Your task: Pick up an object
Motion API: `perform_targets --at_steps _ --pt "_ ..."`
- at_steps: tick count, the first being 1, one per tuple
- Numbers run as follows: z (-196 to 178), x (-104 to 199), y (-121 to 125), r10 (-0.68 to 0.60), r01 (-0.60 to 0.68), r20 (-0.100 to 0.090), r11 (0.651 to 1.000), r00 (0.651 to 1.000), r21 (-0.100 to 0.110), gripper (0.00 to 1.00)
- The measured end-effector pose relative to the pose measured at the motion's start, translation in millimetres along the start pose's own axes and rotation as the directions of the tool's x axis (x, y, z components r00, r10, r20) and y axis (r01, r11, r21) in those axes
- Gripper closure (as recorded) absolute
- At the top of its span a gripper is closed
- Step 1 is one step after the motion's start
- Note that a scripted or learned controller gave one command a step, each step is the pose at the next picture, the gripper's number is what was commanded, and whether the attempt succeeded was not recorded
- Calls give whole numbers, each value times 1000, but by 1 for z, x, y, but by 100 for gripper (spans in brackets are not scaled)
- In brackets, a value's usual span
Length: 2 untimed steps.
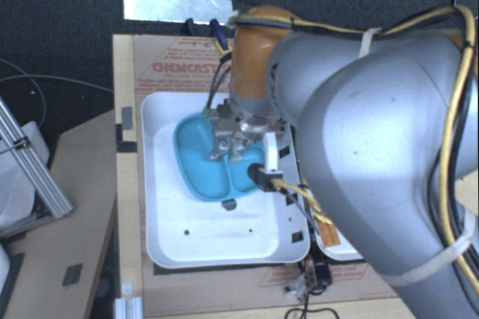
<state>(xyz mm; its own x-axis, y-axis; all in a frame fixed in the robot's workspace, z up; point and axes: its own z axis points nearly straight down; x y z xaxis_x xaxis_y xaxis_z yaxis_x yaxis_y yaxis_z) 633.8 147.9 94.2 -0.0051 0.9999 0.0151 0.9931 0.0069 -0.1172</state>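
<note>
A light blue, shallow plastic dish (196,154) lies in the left white bin (172,235), near its middle. My gripper (227,153) hangs over the dish's right half, low and close to its surface, with the metal fingers pointing down onto it. The grey arm with its orange band (253,55) reaches in from the right and hides the dish's right edge. A small dark piece (229,204) sits at the dish's lower rim.
The arm's bulk covers most of the right bin (340,248), where an orange-brown item (327,233) peeks out. A cardboard sheet (179,67) lies under the bins. Metal rails (30,168) stand at the left. Bare bin floor stretches along the front of the left bin.
</note>
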Motion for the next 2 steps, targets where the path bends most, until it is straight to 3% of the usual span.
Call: perform_targets --at_steps 2 --pt "1 -1 1 -2 2 1 1000 1000 0 100"
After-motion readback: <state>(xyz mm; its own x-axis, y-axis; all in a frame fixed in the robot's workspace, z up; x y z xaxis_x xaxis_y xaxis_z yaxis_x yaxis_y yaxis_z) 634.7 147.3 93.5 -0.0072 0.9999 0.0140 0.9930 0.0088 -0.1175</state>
